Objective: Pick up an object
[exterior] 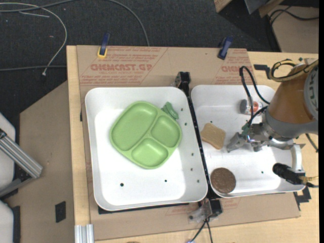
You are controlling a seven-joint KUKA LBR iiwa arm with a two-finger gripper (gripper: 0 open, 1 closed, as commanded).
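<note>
In the right bin [263,178] a tan square block [213,135] lies near the left wall. A brown round disc [223,179] sits at the bin's front left corner. A small grey and red object [248,106] rests toward the back. My gripper [242,140] hangs low over the middle of the right bin, just right of the tan block and apart from it. Nothing shows in its grasp. The grey arm with its orange band [291,103] reaches in from the right.
The left bin [101,176] holds a green divided plate [146,133] with a small green piece [170,110] at its back right edge. Black cables [245,85] loop over the right bin's back. Blue clamps [104,44] pin the cardboard base.
</note>
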